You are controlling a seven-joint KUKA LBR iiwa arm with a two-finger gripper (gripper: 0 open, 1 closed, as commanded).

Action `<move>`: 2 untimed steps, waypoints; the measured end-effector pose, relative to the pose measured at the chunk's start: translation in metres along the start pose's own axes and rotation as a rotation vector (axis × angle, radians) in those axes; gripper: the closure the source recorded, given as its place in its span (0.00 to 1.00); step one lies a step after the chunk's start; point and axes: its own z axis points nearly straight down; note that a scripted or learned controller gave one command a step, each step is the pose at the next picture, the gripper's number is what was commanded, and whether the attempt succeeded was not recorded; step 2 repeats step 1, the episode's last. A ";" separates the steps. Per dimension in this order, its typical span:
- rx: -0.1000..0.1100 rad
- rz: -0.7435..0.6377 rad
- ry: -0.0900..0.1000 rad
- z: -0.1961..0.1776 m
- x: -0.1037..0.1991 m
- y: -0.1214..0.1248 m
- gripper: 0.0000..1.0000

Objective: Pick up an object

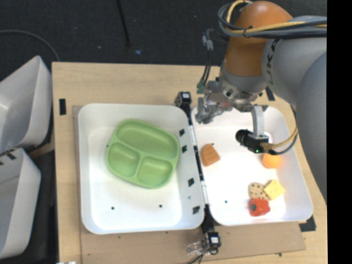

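In the right bin (236,202) lie several small items. An orange-brown chunk (209,155) rests near the bin's left wall. A small orange ball (270,160) sits toward the right wall. Near the front lie a round tan cracker (254,190), a yellow block (274,190) and a red piece (259,207). My gripper (204,113) hangs over the bin's back left corner, above and behind the orange-brown chunk. Nothing shows between its fingers.
The left bin (93,202) holds a green divided plate (143,153). A divider with black clips (193,164) runs between the bins. The grey arm and orange band (247,43) loom over the right bin's back. White containers (22,109) stand off the bench at left.
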 end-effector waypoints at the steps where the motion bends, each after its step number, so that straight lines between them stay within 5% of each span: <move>1: 0.000 -0.002 0.001 0.004 0.060 0.020 1.00; 2: 0.000 -0.002 0.001 0.004 0.060 0.020 1.00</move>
